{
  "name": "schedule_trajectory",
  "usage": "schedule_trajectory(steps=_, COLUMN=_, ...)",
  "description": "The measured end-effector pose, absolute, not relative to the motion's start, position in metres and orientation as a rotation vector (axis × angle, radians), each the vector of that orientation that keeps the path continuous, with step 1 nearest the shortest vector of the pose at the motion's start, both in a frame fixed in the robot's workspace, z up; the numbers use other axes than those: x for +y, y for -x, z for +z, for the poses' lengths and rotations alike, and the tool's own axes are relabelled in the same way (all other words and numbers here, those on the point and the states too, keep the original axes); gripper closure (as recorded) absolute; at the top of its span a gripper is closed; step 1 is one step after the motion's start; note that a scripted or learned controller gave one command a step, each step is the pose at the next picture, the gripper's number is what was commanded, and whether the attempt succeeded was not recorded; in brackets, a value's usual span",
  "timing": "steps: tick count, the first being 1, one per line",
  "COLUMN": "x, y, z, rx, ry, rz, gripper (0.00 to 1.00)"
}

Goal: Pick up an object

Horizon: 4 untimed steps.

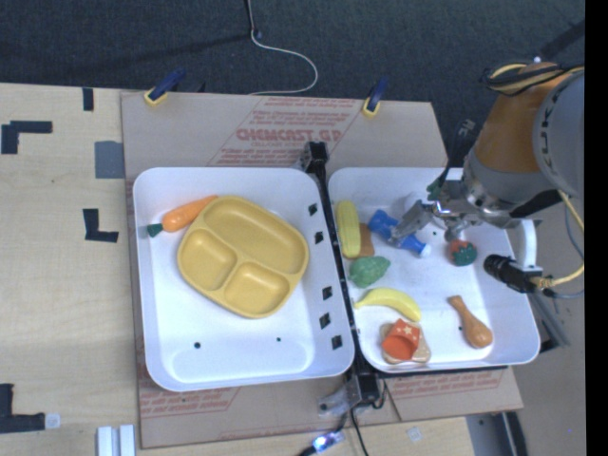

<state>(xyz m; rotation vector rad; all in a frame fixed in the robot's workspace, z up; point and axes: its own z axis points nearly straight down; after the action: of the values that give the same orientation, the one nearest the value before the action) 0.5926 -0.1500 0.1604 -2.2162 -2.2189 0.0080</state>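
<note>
My gripper hangs over the upper middle of the right bin, open, its fingers spread with nothing between them. A blue toy piece lies just left of it, and a second blue piece with a white end sits right below it. A small red and green fruit rests just to the gripper's right. Further left lie a yellow corn cob and a green leafy toy. Near the front are a banana, a red-orange toy and a tan drumstick.
The left bin holds a yellow divided plate and an orange carrot at its back left. A black divider runs between the bins. The arm's orange band rises at the right.
</note>
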Motion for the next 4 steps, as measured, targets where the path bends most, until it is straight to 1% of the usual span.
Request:
schedule_trajectory(steps=1, x=-0.141, y=-0.585, z=0.109, rx=-2.22, ry=2.217, rz=0.006, gripper=0.0)
schedule_trajectory(steps=2, x=-0.145, y=-0.589, z=0.09, rx=-2.234, ry=2.234, rz=-0.002, gripper=0.0)
schedule_trajectory(steps=3, x=-0.145, y=-0.591, z=0.104, rx=-2.238, ry=2.236, rz=-0.01, gripper=1.0)
schedule_trajectory(steps=4, x=-0.145, y=-0.587, z=0.166, rx=-2.225, ry=2.222, rz=-0.004, gripper=1.0)
